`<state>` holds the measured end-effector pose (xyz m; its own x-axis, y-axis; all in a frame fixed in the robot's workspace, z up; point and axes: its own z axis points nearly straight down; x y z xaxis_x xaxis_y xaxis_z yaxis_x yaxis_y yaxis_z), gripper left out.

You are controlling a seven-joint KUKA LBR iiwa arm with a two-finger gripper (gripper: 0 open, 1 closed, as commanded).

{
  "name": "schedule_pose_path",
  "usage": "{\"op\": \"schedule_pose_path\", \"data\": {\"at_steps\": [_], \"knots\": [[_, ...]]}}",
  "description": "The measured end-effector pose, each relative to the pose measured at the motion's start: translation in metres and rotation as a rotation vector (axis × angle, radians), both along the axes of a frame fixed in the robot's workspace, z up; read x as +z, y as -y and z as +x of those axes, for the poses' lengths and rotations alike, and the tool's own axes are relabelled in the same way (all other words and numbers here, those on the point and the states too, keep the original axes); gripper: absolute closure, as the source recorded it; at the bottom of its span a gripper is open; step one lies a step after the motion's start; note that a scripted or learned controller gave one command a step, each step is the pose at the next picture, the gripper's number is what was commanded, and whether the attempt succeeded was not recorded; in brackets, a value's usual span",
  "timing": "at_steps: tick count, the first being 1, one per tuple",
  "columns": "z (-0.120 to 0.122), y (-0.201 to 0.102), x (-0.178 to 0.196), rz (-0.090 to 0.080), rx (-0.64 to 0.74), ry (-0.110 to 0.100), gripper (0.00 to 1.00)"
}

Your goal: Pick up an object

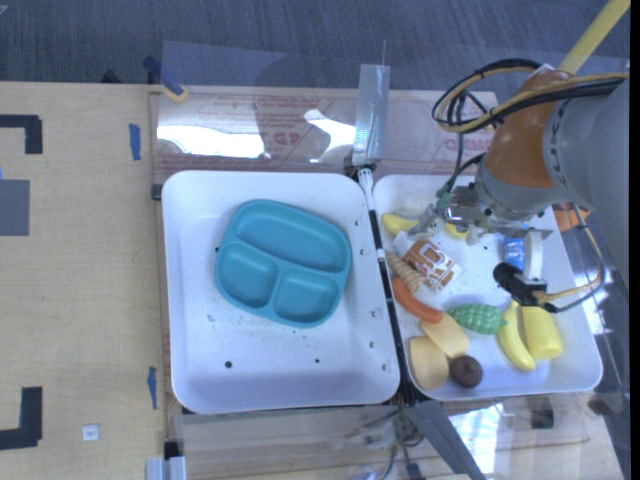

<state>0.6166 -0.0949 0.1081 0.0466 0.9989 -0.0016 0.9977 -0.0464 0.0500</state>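
While the arm reaches in from the right, the scene sorts by size as follows.

Counter: the wooden counter (pixel 80 298) carries two shallow white bins side by side, with black marks and blue tape tabs on its bare left part.

Arm: the grey arm (pixel 590 158), with its orange band, hangs over the far half of the right bin; black and yellow cables loop above it.

Left bin: the left bin (pixel 200 368) holds a blue divided tray (pixel 283 261) with three compartments, lying near its middle.

Right bin: the right bin (pixel 580 368) holds the small things, crowded toward its left and near sides.

Jaws: the gripper (pixel 455 213) sits low over the far left part of the right bin, just beside a yellow piece (pixel 397 223); whether the jaws are wide or narrow cannot be told.

Objects: a patterned orange-and-white packet (pixel 428 264) lies just below the gripper, apart from it; an orange carrot (pixel 414 299) lies beside it. Nearer are a green cob (pixel 477 318), a banana (pixel 514 340), a yellow block (pixel 545 332), a tan wedge (pixel 432 356) and a dark brown ball (pixel 465 371).
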Motion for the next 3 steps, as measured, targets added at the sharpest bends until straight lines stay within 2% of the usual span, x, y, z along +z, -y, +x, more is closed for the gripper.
{"op": "schedule_pose_path", "data": {"at_steps": [2,3], "knots": [[0.004,0.003,-0.001,0.006,-0.171,0.001,0.0],[-0.013,-0.003,0.0,0.017,-0.251,0.006,0.0]]}}
